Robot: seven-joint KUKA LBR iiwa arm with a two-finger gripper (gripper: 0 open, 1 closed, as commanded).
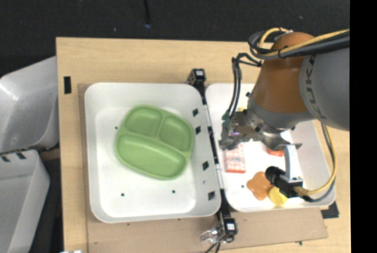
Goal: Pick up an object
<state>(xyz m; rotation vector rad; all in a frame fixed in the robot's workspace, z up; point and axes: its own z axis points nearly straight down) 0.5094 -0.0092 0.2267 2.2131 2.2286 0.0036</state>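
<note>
The grey arm's gripper (231, 135) is lowered into the right bin (312, 196), just above a small red-and-white packet (235, 160) (the likely pick), its grip state impossible to tell, while a green divided plate (155, 141) is left lying left of that packet.

Wooden bench (118, 60): carries both bins.
Left white bin (147, 199): set left of the gripper (231, 139), across the divider.
Green divided plate (155, 141): three compartments, laid flat in the left bin, well left of the gripper.
Right white bin (312, 155): found beneath and around the gripper.
Black fitting (197, 76): mounted at the divider's far end, beyond the gripper.
White casing (26, 105): placed off the bench, far left of the gripper.
</note>
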